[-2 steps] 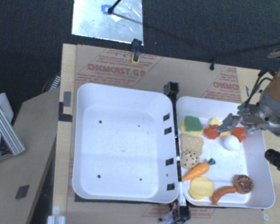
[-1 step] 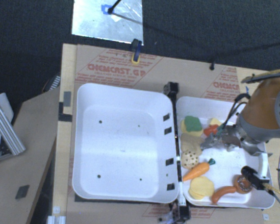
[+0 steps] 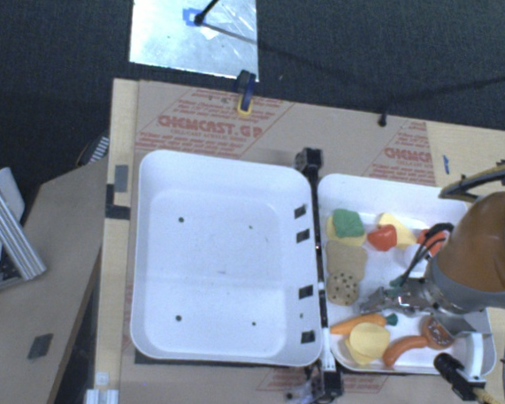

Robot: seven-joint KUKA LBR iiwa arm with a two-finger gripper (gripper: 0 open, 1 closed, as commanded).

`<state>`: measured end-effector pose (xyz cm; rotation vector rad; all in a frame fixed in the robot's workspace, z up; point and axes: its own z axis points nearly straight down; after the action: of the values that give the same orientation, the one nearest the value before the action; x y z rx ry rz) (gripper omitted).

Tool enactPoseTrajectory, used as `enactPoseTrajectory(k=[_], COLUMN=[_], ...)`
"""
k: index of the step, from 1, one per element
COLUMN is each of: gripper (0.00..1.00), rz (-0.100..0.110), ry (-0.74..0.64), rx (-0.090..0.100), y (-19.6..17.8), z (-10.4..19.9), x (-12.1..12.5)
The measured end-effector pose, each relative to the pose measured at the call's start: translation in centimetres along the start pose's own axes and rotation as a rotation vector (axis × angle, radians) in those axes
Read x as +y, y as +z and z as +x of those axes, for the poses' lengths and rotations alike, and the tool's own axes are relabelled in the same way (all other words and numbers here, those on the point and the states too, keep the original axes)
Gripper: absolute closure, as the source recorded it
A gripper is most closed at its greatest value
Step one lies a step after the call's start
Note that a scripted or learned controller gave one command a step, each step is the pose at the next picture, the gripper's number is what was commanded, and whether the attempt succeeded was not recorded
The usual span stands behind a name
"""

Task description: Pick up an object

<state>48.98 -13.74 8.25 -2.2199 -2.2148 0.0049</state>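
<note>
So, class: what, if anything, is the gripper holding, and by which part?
Cannot be told: the gripper hangs low over the right bin among the toy foods.

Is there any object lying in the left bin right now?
No. The left bin shows bare white floor, while the toys, such as the green block and red piece, sit in the right bin.

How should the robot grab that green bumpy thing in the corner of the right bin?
Probably from straight above. The green lumpy block lies flat near the far left corner of the right white bin, with a tan flat piece close in front. Pinching its left and right sides looks best, as those seem free.
</note>
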Motion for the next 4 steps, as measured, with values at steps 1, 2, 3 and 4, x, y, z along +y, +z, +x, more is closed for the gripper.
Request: enactPoseTrajectory(k=[1,2,3,4], gripper=[1.0,1.0,1.0,1.0], rz=[-0.011,-0.01,-0.023,-0.023], ry=[-0.004,-0.013,-0.012,-0.012], rx=[-0.002,0.0,-0.002,-0.001], y=[-1.3,-0.2,-11.0,-23.2], z=[0.1,5.9,9.1,12.6], x=[0.5,4.5,11.1,12.1])
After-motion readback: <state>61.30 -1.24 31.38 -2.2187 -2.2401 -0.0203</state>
